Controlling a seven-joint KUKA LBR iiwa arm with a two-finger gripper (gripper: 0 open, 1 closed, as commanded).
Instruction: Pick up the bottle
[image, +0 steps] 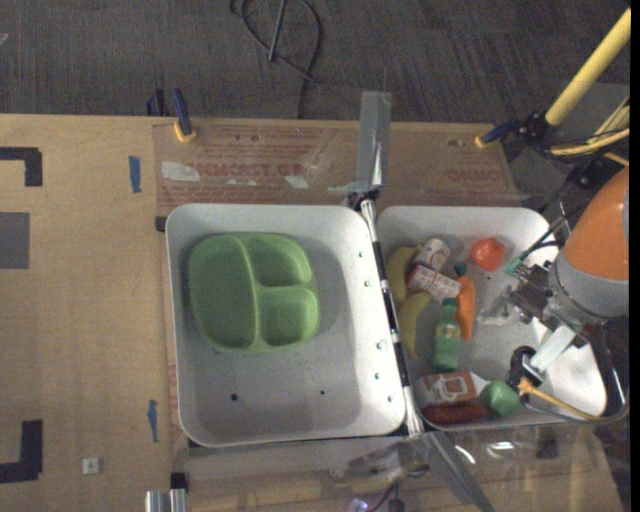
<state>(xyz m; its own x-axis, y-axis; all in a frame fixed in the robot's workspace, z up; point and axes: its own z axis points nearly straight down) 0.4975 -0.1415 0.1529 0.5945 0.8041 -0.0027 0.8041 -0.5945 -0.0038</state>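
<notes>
bottle (446, 337) upright in right bin (520, 222) | end effector (520, 300) beside it, finger state unclear | green plate (254, 290) left bin (190, 400)

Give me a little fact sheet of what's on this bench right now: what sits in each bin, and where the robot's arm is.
left bin: a green divided plate
right bin: green bottle, two bananas, carrot, tomato, small can, carton, sausage, green ball
bottle: lies near the bin's middle, beside the carrot
arm: over the right bin's right side
gripper: right of the bottle, apart from it
</notes>
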